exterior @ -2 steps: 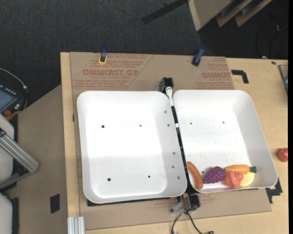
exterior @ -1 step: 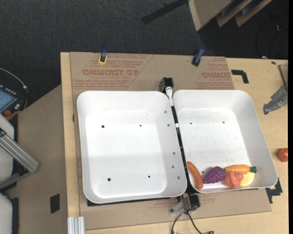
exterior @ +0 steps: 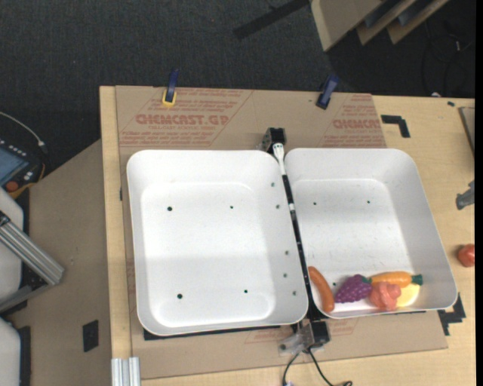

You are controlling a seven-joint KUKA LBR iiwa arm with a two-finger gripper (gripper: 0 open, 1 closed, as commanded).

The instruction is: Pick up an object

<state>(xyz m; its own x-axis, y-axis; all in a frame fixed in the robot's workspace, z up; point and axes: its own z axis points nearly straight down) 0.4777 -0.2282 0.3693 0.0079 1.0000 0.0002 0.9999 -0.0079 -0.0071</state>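
Camera view: toy food bunched lower right of frame, in right bin (exterior: 423, 196) near corner: sausage (exterior: 321, 289), grapes (exterior: 353, 289), carrot (exterior: 392, 278), pinkish piece (exterior: 384, 295). Left bin (exterior: 139, 226) bare. Step: pre-approach; next needs descent onto one separable item. Claw state: cannot tell. Pieces overlap, outlines unclear.

Dark carpeted floor (exterior: 90, 38), brown cardboard-topped bench (exterior: 226, 113), wooden boards (exterior: 377, 19) at the top.
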